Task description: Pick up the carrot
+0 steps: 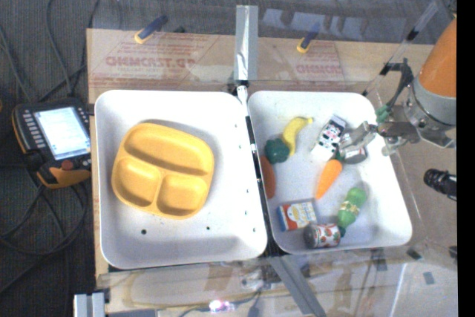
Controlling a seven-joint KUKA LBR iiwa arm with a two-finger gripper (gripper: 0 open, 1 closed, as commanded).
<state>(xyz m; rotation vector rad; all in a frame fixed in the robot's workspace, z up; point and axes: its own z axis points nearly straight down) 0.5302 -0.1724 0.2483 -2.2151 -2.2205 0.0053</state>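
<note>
The carrot (329, 177) is orange and tapered, and lies in the middle of the right bin (393, 193) with its thick end toward the upper right. My gripper (355, 145) hangs just above and to the right of that thick end, close to it. Nothing shows as held in it. The grey arm with its orange band (438, 70) reaches in from the right.
Around the carrot lie a banana (295, 131), a green round item (277, 151), a black-and-white toy (332, 134), a red item (267, 176), a small carton (297, 215), a can (321, 235) and a green bottle (352, 206). A yellow divided plate (163, 168) sits in the left bin (111, 234).
</note>
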